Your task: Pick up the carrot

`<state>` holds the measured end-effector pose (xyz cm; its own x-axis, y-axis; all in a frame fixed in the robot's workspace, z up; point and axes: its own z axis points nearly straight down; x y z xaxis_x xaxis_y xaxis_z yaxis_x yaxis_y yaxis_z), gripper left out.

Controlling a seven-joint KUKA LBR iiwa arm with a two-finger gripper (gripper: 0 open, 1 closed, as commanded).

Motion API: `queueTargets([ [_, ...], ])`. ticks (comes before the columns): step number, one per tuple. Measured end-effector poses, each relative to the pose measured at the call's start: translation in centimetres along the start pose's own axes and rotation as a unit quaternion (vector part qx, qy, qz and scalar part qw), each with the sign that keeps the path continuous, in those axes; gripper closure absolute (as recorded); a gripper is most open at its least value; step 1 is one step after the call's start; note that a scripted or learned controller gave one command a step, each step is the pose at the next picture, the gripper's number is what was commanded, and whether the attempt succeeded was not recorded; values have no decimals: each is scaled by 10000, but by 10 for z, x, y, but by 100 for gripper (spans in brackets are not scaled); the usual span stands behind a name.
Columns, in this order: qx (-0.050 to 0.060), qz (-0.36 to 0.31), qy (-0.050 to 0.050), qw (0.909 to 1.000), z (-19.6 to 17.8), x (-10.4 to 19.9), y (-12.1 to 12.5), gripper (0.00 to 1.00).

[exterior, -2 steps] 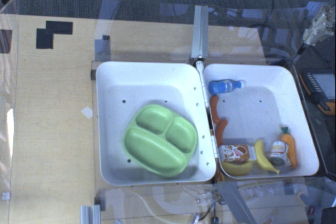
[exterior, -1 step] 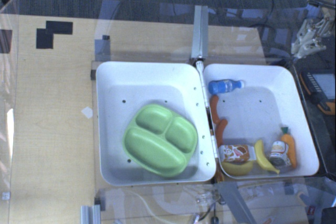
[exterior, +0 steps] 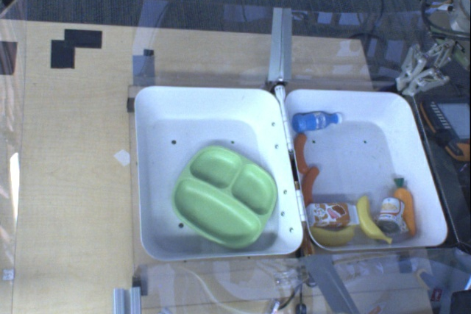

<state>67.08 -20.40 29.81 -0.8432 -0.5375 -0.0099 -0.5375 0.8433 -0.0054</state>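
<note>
Lying in the right bin [exterior: 412, 129]: carrot [exterior: 404, 207], bananas, bottle [exterior: 316, 120]; fingers' [exterior: 421, 70] state unclear

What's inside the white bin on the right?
The right bin holds a blue bottle, sausages, a carrot, a banana, a small can and a packet. Whatever lies beneath them is covered.

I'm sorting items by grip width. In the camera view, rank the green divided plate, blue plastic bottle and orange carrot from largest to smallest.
1. Green divided plate, by far the largest, in the left bin.
2 and 3. Blue plastic bottle and orange carrot, both in the right bin, look about alike in length; too close to rank.
</note>
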Motion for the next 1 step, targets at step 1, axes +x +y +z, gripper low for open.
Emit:
queueTargets([
  [1,34,7,-61,10000,-15,-3,0,100],
])
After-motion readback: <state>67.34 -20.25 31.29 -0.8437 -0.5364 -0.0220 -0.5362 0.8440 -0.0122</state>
